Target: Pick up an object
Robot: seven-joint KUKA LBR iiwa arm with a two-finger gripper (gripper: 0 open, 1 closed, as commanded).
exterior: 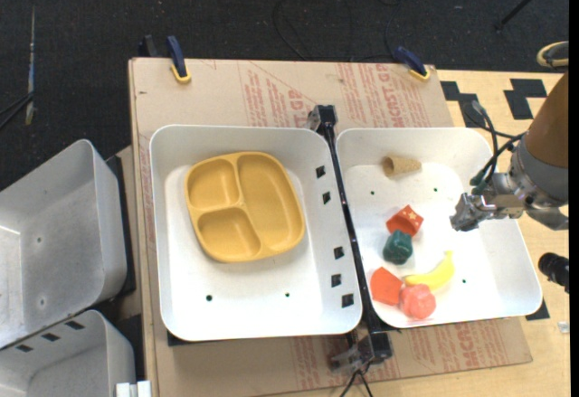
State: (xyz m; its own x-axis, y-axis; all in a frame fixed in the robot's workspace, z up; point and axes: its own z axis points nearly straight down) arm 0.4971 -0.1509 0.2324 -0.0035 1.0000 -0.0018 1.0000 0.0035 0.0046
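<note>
Look to the right bin (507,291) first: the arm enters from 3 o'clock, and most of it is cut off by the frame edge, so you see little more than the orange band and the grey wrist. The gripper (463,216) hangs over the bin's right half, at about 3 o'clock from the cluster of objects, and nothing sits between it and the bin floor that you can make out. Its tip is small and dark against the white, so you cannot tell how it is set. The candidates lie well apart from it: a red block (405,221) with a dark green lump (398,247) touching it at 6 o'clock, then a yellow banana (431,272) lower down, an orange-red piece (386,285) at the banana's 8 o'clock, and a pink rounded piece (417,301) that overlaps both, hiding where their edges meet. A tan cork-like piece (399,165) lies alone at 12 o'clock in the bin. In the left bin (172,232) you have a yellow divided tray (244,205), three compartments. At 9 o'clock, grey tubs (50,232) are cut off by the frame.
</note>
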